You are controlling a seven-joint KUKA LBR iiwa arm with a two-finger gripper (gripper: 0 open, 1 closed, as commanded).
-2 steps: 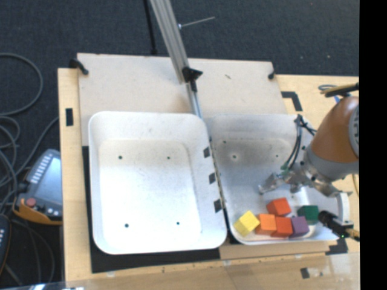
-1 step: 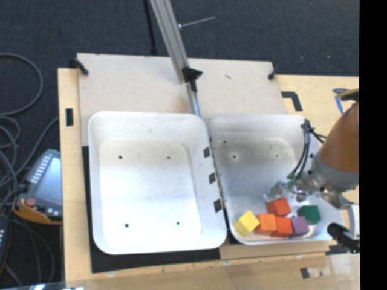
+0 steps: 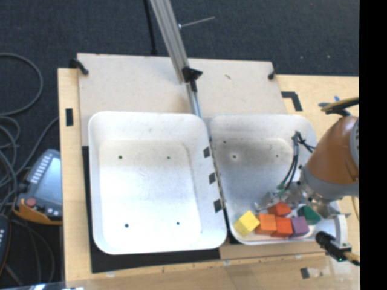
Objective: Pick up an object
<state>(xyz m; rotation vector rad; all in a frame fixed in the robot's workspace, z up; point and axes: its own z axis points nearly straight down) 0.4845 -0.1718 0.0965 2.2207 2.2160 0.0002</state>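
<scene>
We see two shallow white bins side by side on the worktop [image 3: 71,180]. The left bin [image 3: 151,183] shows a bare white floor with a few small dark dots. The right bin [image 3: 254,162] holds a small group of coloured blocks, all gathered in its near right corner.

The yellow block [image 3: 247,222] lies most to the left of the group and is turned like a diamond, with one corner toward the near wall of the bin. Just beside it, two orange blocks [image 3: 275,224] and a purple block [image 3: 300,225] make a short row, and the long axis of this row runs along the near wall, from left to right. A red-orange block [image 3: 282,209] sits just behind the row, and a green block [image 3: 311,214] is at the right end, partly hidden. We cannot tell which blocks touch one another.

The arm [image 3: 332,162] reaches in from the right, with its orange band above the wrist. The claw [image 3: 289,199] is low over the blocks, just behind the red-orange one. Its tips are hidden among cables and blocks, so we cannot tell if it is released or clenched, and we see no block clearly between them.

We can read no writing or label on the blocks or the bins.
</scene>
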